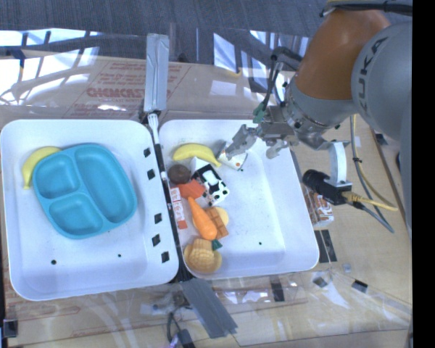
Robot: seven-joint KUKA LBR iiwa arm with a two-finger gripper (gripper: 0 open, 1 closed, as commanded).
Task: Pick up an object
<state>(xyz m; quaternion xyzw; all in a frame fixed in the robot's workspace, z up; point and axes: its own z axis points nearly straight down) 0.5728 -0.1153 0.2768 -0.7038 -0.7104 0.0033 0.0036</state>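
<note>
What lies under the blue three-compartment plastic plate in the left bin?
A yellow toy banana pokes out from beneath the upper left edge of the blue three-compartment plastic plate, which rests in the shallow white left bin. The banana's far end is covered, as is anything else under the plate.

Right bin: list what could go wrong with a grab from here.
1. The toys are packed together: carrot, cow-patterned block and neighbours touch, so fingers may snag two or slip.
2. The banana lies close to the right bin wall, and the gripper could bump the wall.
</note>
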